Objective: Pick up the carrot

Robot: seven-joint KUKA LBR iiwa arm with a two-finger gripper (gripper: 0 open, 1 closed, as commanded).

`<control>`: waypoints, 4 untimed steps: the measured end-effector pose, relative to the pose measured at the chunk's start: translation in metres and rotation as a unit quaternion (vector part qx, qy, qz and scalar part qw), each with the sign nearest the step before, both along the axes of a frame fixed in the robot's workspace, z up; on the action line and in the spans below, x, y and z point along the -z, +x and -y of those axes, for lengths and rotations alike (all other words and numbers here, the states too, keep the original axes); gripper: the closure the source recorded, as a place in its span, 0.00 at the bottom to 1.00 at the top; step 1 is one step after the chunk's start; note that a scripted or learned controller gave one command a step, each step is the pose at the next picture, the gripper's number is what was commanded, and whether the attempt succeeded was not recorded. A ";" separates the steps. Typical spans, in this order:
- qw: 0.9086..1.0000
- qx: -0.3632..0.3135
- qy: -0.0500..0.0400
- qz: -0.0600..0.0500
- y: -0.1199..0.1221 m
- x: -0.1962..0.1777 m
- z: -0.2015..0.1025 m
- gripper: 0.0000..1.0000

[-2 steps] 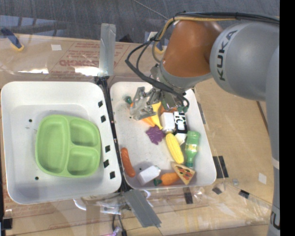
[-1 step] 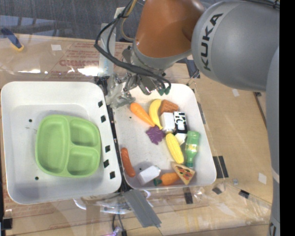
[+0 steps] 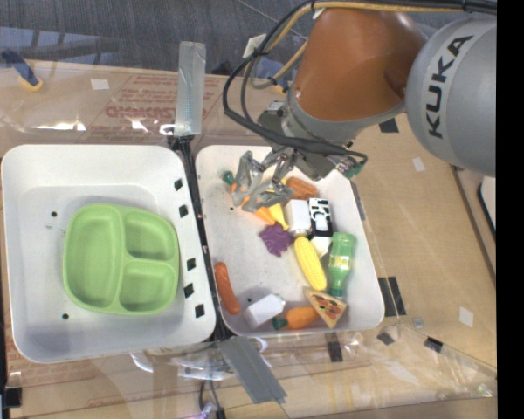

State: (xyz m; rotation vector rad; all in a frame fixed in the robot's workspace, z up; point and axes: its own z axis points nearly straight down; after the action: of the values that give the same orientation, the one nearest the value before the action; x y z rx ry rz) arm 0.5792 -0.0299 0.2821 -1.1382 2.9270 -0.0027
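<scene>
Arm (image 3: 393, 68) enters from three o'clock, its grey link bearing the KUKA name and its orange band bulging over the top of the right bin (image 3: 208, 234). The wrist points down and toward nine o'clock, ending in the gripper (image 3: 255, 184), which hangs low over the bin's upper part at about twelve o'clock of the pile. Its metal fingers (image 3: 246, 171) look slightly spread, with nothing seen between them. Black cables loop from the band toward the wrist.

Toys crowd the right bin. One carrot (image 3: 300, 318) lies along the bottom wall at six o'clock, touching a pizza slice (image 3: 327, 305) and just beside a white block (image 3: 265, 307). An orange piece at the gripper's three o'clock may be another carrot; I cannot tell. Corn (image 3: 310, 263) lies mid-bin beside a green bottle (image 3: 341, 264), with purple grapes (image 3: 276, 239) at its ten o'clock. A sausage (image 3: 225, 287) lies along the left wall.

The left bin (image 3: 22, 251) holds a green tray (image 3: 120, 257).
</scene>
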 end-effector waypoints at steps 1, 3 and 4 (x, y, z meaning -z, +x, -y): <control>0.991 -0.135 0.001 -0.001 -0.059 0.046 0.041 1.00; 0.916 -0.402 -0.002 0.002 -0.001 0.020 0.129 1.00; 0.915 -0.403 0.000 -0.001 -0.002 0.023 0.129 0.00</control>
State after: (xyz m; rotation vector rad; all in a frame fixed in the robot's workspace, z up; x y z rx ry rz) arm 0.5774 -0.1585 0.2591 -2.2208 2.2212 0.0005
